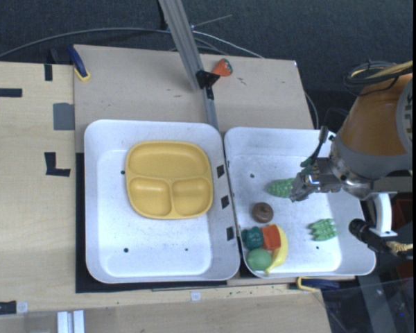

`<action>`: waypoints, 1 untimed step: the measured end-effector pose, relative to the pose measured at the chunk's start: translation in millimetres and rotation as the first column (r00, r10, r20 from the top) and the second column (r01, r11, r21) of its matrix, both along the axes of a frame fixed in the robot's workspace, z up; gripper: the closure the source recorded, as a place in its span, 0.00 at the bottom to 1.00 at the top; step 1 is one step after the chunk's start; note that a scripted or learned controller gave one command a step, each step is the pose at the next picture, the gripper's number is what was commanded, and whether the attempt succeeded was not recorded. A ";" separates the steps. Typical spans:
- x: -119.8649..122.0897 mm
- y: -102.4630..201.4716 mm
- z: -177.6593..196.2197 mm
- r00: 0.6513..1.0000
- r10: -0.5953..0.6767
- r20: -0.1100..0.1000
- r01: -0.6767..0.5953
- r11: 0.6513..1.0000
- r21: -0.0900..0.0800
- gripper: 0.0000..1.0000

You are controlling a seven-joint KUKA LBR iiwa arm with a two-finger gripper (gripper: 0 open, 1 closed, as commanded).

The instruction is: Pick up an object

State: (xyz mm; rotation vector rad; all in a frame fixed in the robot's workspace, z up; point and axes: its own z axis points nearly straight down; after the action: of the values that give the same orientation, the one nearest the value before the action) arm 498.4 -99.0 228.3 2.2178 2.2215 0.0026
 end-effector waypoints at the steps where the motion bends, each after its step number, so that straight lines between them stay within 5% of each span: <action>1: 33.7 44.2 9.8 1.000 0.005 -0.002 -0.005 1.000 0.002 1.00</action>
State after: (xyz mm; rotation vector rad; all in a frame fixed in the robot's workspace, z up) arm 532.1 -54.8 238.1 2.2140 2.2289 0.0023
